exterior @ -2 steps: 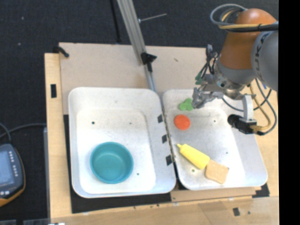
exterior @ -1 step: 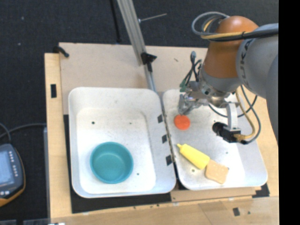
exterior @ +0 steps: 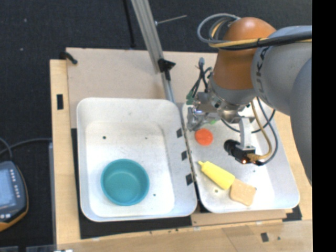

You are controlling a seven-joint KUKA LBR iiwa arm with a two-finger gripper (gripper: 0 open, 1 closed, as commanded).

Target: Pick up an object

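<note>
Orange and round, the small disc-like object (exterior: 204, 137) lies flat in the right bin (exterior: 283, 185), near that bin's left wall and toward its far end. You will see the pincer (exterior: 197, 115) hanging just above and beside it, low over the bin, but its tips blur into the cabling (I cannot tell how they stand). Nearer the front of the same bin lie a yellow bottle-shaped toy (exterior: 216, 174), tilted on its side, and a tan sponge-like block (exterior: 243, 193) touching its lower end. A teal bowl (exterior: 125, 181) sits upright in the left bin (exterior: 94, 114), toward the front. Both white bins rest side by side on a pale wooden surface (exterior: 110, 70), with dark speckled floor around it and a slanted metal rail (exterior: 148, 28) behind.
</note>
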